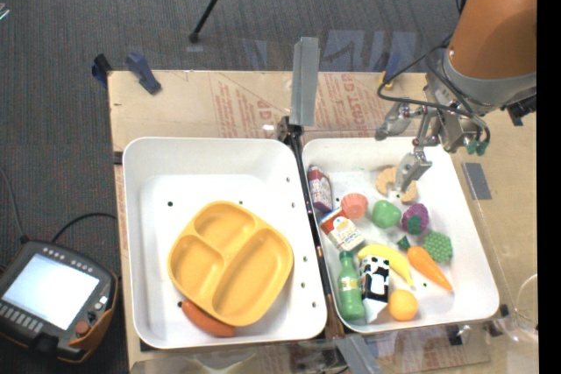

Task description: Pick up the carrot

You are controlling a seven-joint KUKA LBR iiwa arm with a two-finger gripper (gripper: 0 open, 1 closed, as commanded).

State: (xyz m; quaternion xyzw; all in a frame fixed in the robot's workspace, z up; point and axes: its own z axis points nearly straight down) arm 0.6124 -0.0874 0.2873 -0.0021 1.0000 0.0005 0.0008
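The gripper [408, 175] was seen hanging over the upper part of the right bin [478, 228], its tips just above a tan biscuit-like piece [386, 181]; nothing was seen between them, and whether it was spread or closed could not be told. The grey arm [491, 22] with its orange band was set at 1 o'clock from it.

The carrot [429, 266] was found toward 5 o'clock of the gripper, well apart from it, lying slantwise with its tip toward the bin's lower right corner. A green bumpy fruit [438, 246] was touching its top, and a purple grape cluster [415, 217] was placed at 12 o'clock of that. A banana [392, 262] and an orange [402, 305] were seen at 8 o'clock of the carrot. In the left bin [145, 188], a yellow divided plate [230, 262] was laid over a reddish sausage [208, 319].
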